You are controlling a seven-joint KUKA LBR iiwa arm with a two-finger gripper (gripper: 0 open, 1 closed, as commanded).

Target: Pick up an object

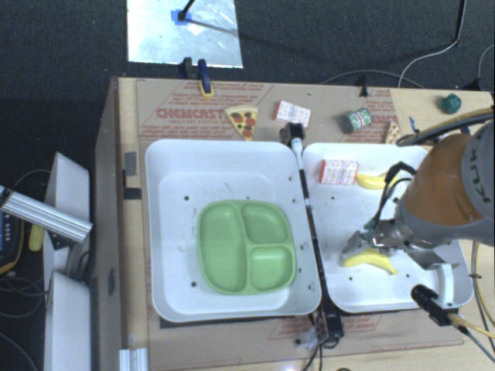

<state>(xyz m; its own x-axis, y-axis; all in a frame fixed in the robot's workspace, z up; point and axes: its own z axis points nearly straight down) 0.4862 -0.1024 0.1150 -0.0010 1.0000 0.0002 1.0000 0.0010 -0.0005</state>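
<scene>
A yellow toy banana point(371, 263) lies in the right bin point(441, 288) near its front. My gripper point(362, 246) hangs right over the banana's left end, touching or almost touching its upper edge, and the arm's orange band and grey wrist cover the bin's right part. A second yellow banana point(372, 180) and a small red-and-white box point(338, 171) lie at the back of the same bin. In the left bin point(178, 168) sits a green divided plate point(247, 246).
On the cardboard behind the bins lie a toy pizza slice point(242, 120), a small white-and-red packet point(292, 114) and a green can point(357, 120). A black rod point(303, 184) runs along the seam between the bins. Cables trail at the right.
</scene>
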